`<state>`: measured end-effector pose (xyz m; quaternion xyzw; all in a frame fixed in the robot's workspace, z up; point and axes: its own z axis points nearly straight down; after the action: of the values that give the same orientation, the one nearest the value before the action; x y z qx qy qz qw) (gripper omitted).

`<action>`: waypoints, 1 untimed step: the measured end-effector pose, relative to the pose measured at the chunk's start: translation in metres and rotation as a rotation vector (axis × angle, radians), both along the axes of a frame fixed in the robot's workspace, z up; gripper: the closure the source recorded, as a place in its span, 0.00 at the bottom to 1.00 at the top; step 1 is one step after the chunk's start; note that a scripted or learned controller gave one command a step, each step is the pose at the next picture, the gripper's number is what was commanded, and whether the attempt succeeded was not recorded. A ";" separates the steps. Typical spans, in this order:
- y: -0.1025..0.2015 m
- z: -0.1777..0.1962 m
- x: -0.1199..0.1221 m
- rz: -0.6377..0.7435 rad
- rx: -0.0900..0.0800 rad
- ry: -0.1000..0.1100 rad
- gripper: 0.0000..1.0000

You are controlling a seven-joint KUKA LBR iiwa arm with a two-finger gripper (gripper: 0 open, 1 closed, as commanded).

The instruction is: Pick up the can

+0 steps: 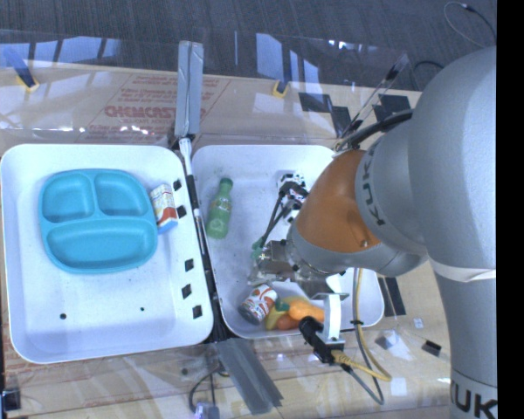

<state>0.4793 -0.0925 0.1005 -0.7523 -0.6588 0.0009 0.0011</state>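
Spanning the bench (87, 103) — two white bins (26, 321), dark floor (244, 3) behind.

The claw (264, 253) hangs low over the right bin (244, 160), under the arm's orange band (332, 212). Just below it a can (258, 304) lies tilted on the bin floor, with orange and yellow pieces (293, 312) beside the can, to the claw's lower right. Up and left of the claw a green bottle (219, 208) lies. Well to its left, the left bin (35, 321) holds a blue divided tray (96, 219) and a small carton (164, 206) touching the tray's right edge
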 end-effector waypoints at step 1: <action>-0.019 0.022 0.004 0.003 0.001 0.000 1.00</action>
<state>0.4838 -0.1114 0.1221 -0.7515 -0.6598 0.0006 0.0014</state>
